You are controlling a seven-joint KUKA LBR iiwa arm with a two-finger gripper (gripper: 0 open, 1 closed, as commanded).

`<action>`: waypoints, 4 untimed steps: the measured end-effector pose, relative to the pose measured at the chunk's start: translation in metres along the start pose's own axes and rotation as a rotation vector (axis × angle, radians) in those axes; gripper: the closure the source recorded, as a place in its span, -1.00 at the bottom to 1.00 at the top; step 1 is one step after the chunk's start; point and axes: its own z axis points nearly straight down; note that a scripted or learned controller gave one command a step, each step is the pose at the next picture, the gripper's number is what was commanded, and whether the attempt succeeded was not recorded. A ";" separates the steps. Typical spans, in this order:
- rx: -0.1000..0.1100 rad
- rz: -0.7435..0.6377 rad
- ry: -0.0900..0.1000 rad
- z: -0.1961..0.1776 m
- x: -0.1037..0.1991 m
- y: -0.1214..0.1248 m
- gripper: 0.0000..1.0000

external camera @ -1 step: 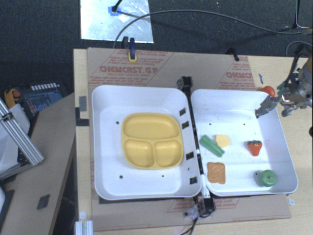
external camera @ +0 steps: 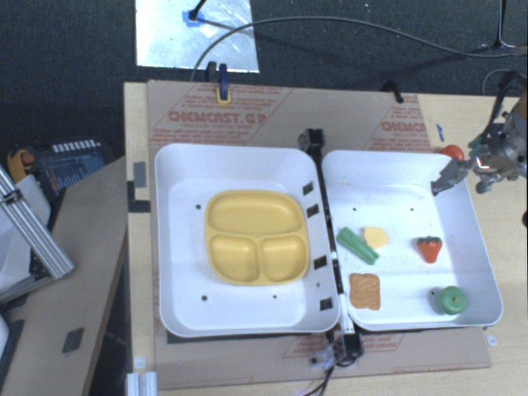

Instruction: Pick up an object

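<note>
The right bin (external camera: 396, 167) holds a green stick-shaped piece (external camera: 357, 245), a small yellow piece (external camera: 376, 237) touching it, a red strawberry (external camera: 429, 248), a brown toast slice (external camera: 365, 290) and a green apple (external camera: 450, 300). My gripper (external camera: 464, 181) hangs over the bin's far right rim, well above and behind the strawberry. Its fingers stand apart with nothing between them. A red-orange round item (external camera: 451, 151) sits at the rim just behind the gripper, partly hidden.
The left bin (external camera: 177, 221) carries a yellow three-compartment tray (external camera: 254, 236). A divider with black clips (external camera: 318, 221) runs between the bins. Cables and a foil sheet (external camera: 194, 23) lie beyond the bench. A side table (external camera: 58, 254) with gear stands left.
</note>
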 end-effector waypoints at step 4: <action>-0.004 -0.002 -0.002 0.121 -0.002 0.011 1.00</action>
